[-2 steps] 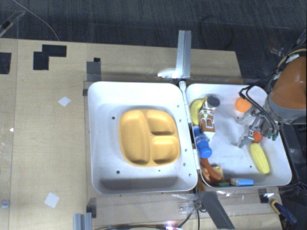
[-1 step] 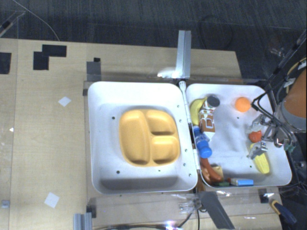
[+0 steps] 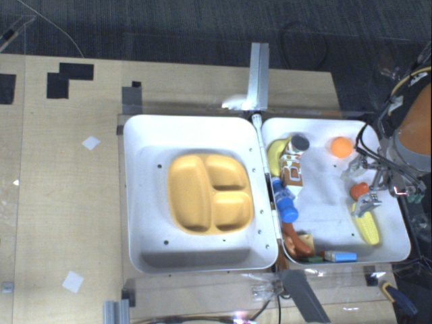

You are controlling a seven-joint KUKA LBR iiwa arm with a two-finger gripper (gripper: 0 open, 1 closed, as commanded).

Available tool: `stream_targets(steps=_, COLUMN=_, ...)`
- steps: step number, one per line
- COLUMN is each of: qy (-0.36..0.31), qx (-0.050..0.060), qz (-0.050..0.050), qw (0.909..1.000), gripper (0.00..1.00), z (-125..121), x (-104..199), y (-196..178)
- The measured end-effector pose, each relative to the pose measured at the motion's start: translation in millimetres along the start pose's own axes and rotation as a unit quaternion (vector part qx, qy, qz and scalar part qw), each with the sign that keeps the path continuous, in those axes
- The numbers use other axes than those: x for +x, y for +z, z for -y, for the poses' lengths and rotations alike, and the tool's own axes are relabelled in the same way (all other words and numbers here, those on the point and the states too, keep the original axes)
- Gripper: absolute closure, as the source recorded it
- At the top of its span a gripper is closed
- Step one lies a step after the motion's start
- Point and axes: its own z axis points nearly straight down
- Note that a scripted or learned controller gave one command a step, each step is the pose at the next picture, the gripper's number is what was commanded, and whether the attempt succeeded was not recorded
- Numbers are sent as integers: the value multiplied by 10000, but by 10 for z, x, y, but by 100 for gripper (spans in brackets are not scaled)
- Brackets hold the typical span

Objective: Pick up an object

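Observation:
The right bin [image 3: 324, 214] holds several small items. An orange ball [image 3: 341, 147] lies near its back. A small red-orange piece [image 3: 358, 191] sits right below my gripper [image 3: 368, 177], which hangs low over the bin's right side. A yellow corn cob [image 3: 368, 227] lies just in front of the gripper. Along the bin's left wall are a yellow banana-like piece [image 3: 275, 155], a brown bottle with a black cap [image 3: 293, 164] and a blue bottle [image 3: 285, 204]. Whether the gripper touches the red-orange piece is unclear.
The left bin [image 3: 145, 181] holds a yellow divided tray [image 3: 209, 193]. A sausage-like toy [image 3: 297, 241] and a blue-tipped marker [image 3: 341, 256] lie at the right bin's front edge. The grey arm with its orange band [image 3: 413, 123] and cables enters from the right.

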Motion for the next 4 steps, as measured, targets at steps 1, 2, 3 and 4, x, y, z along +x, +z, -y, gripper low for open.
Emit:
stream_targets(steps=1, qy=1296, qx=-3, qz=2, qw=9916, gripper=0, z=12, x=-643, y=85)
stream_targets(steps=2, qy=2649, qx=-18, qz=-21, qw=9643, gripper=0, z=-12, x=-788, y=361)
stream_targets(steps=3, qy=2476, qx=4, qz=6, qw=9689, gripper=0, z=18, x=36, y=513)
stream_targets(steps=4, qy=4466, qx=2, qz=0, qw=8947, gripper=0, z=12, x=-604, y=513)
